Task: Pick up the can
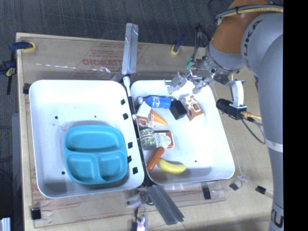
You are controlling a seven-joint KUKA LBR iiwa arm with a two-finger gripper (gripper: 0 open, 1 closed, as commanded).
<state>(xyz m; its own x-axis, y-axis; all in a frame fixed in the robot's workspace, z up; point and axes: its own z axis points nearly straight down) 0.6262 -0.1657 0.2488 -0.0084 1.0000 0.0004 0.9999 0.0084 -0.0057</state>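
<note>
The can (147, 138), small with a green and white label, lies on its side at the left wall of the right bin (211, 143). It is packed among a white packet (163, 139), an orange wedge (157, 118) and a red sausage (155, 159). My gripper (187, 84) hangs over the far end of the right bin, above a blue bottle (156, 101) and a black block (177, 109). Its fingers (174, 83) are spread open with nothing between them. The can is well apart from the gripper, nearer the camera and to the left.
A yellow banana (172, 167) lies at the near end of the right bin, and a brown and white carton (193, 107) sits beside the black block. The left bin (48, 109) holds a blue divided tray (95, 154). The divider wall (131, 129) separates the bins.
</note>
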